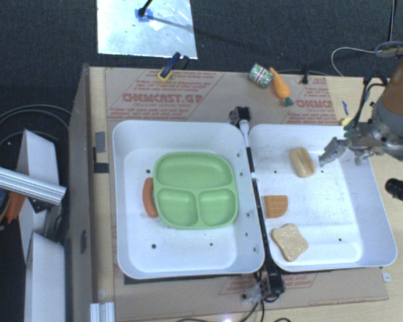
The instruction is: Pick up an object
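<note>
The step in hand looks like the approach: the gripper [330,150] hangs over the right bin [376,247] at about two o'clock from that bin's middle, with nothing between its fingers that can be made out — whether they stand apart or closed I cannot tell, since they show as a small grey blur. The likeliest target, by nearness alone, is the bread roll [301,162], a pale tan, rounded, oblong lump lying just beside the gripper at its nine o'clock, apart from it and resting on the bin floor near the bin's twelve o'clock. Next the arm would need to shift toward the roll, come down over it and close across its narrower width; its rounded, smooth-looking top may let it slip or roll aside if the grasp lands off centre. Two other candidates lie in the same bin: an orange wedge [276,206] at about nine o'clock beside the divider, and a slice of toast [290,241] — flat, pale brown, speckled — at about seven o'clock. In the left bin [131,260] a green divided plate [195,190] sits in the middle with a sausage [148,198] touching its nine o'clock edge.
</note>
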Robot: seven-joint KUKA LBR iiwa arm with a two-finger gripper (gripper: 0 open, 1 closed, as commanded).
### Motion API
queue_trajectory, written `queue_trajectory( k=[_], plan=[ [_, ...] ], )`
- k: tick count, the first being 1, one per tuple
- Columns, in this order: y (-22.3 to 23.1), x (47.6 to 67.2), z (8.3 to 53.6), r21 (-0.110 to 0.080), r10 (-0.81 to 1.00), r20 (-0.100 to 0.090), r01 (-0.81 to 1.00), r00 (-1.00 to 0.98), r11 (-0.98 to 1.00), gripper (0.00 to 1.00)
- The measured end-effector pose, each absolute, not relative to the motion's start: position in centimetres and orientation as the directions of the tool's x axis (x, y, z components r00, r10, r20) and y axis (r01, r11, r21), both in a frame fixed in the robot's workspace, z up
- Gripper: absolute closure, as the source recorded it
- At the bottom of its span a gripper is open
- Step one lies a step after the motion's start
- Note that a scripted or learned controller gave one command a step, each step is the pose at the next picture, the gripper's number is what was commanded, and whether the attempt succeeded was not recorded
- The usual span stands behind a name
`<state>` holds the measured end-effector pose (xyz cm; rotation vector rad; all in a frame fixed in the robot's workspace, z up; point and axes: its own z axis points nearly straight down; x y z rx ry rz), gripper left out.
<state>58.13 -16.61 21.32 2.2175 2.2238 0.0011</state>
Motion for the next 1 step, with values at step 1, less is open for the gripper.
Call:
queue_trajectory(
  k=[1],
  plan=[
    [-13.79, 63.24, 12.67, -0.001, 1.000, 0.001, 1.000, -0.004, 0.004, 0.00]
  ],
)
